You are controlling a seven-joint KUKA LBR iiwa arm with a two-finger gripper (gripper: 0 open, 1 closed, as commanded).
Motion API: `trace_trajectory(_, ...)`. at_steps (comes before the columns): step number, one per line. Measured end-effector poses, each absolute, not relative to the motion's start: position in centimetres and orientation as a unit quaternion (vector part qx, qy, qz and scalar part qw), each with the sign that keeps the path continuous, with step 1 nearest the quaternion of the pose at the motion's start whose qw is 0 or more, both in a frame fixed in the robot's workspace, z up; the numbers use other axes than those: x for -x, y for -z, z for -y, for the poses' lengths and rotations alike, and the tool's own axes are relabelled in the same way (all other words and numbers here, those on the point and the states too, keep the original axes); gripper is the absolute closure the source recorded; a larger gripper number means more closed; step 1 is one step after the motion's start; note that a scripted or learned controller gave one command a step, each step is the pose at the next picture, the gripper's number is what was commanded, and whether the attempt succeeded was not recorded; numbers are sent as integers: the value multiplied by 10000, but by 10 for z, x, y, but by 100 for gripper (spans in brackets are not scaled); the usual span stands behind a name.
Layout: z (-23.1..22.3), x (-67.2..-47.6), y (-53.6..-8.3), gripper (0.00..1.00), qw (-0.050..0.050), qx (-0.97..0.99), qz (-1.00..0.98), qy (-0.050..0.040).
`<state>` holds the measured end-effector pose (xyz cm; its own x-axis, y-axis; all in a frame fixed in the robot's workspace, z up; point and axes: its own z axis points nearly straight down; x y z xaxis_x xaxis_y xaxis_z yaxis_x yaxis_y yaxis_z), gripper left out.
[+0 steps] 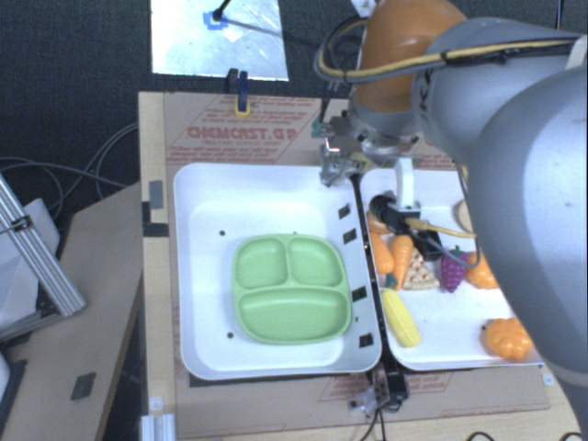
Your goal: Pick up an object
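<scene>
Gripper hangs at upper centre, over the left rim of the right bin; we cannot tell if the jaws are released or clenched. Carrot, corn and grapes are clustered right of centre. Descending here, we risk clipping the rim and grabbing nothing.

A green divided plate lies in the left bin.

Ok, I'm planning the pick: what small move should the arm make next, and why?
Probably shift the gripper toward the carrot in the right bin. It seems to hang over the wall between the bins, at their far end, not above any toy; the left bin bears a plate.
</scene>
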<state>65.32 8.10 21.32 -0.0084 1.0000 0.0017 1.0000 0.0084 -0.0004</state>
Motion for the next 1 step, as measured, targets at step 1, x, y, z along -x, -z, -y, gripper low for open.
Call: trace_trajectory(1,-84,-655,-234,100,-8,7046,7096,16)
